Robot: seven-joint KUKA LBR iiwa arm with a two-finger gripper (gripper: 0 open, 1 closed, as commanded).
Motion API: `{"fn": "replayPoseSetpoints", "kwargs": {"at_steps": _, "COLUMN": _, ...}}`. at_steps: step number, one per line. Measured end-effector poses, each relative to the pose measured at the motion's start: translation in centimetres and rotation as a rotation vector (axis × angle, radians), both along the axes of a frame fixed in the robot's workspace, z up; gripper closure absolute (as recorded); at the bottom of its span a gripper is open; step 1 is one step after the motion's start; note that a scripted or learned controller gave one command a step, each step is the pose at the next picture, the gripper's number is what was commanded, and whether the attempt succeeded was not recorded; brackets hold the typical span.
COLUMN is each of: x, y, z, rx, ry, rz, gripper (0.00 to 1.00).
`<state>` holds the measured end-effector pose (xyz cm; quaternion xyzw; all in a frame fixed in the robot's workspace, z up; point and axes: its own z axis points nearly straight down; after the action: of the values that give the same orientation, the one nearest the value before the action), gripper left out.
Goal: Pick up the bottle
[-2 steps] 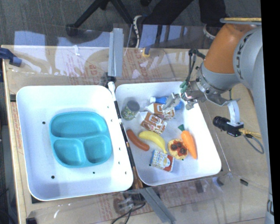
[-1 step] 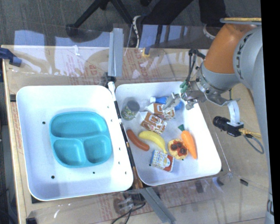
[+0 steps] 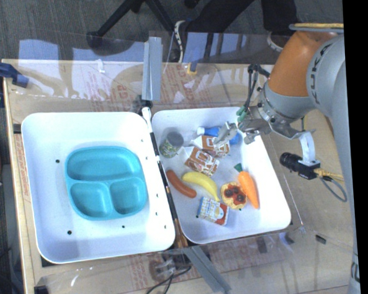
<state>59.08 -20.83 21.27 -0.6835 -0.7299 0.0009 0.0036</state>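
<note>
The bottle [image 3: 210,132], white with a blue part, lies on its side near the back of the right bin [image 3: 275,193]. My gripper [image 3: 236,131] is low over the bin's back right area, right at the bottle's right end and partly covering it. The view does not show the bottle lifted off the bin floor. The grey arm with its orange band [image 3: 294,65] reaches in from the right.
The right bin also holds a small grey-lidded jar [image 3: 170,143], snack packets [image 3: 203,159], a sausage [image 3: 181,183], a banana [image 3: 200,183], a carrot [image 3: 248,188], a pastry [image 3: 233,195] and a juice carton [image 3: 213,210]. The left bin [image 3: 46,232] holds a blue divided tray [image 3: 106,181].
</note>
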Motion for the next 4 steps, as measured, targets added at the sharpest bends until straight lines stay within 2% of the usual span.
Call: {"fn": "replayPoseSetpoints", "kwargs": {"at_steps": 4, "x": 0.00, "y": 0.00, "z": 0.00, "rx": 0.000, "ry": 0.000, "rz": 0.000, "gripper": 0.00}}
